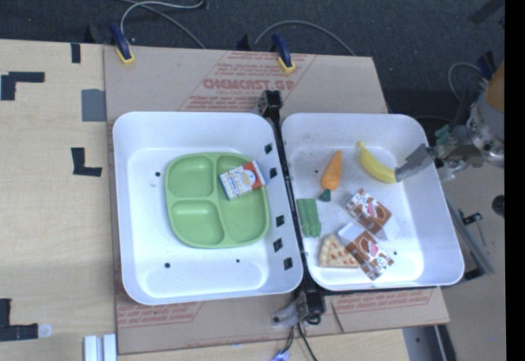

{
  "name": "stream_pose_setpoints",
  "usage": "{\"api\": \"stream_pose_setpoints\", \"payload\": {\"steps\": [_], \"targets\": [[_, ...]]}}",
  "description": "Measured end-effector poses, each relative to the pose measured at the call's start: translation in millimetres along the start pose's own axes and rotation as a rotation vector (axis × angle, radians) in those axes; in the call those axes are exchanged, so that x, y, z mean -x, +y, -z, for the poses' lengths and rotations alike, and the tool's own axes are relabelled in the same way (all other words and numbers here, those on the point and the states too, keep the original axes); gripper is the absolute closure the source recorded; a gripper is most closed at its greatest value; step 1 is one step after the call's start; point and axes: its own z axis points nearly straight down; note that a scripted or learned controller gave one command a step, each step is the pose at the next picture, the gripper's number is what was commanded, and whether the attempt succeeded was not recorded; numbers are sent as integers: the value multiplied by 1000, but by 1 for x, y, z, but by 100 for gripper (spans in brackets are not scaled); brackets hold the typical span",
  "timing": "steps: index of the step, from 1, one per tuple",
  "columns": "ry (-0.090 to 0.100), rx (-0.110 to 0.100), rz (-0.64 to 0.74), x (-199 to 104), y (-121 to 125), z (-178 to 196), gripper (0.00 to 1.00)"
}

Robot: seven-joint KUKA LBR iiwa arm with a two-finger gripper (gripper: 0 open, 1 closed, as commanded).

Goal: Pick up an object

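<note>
Yellow curved banana [376,163], unpeeled

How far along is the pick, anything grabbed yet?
Done: nothing lifted. The banana, carrot and snack packets lie on the right bin floor. In hand: the gripper sits at the bin's right rim, just beside the banana, holding nothing visible. Left: close on an object and raise it.
</note>
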Motion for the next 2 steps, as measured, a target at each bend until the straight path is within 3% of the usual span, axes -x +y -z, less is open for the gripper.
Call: {"api": "stream_pose_setpoints", "payload": {"steps": [1, 2], "targets": [[0, -1, 1, 16, 70, -89, 0], [-2, 6, 2, -2, 136, -161, 0]]}}
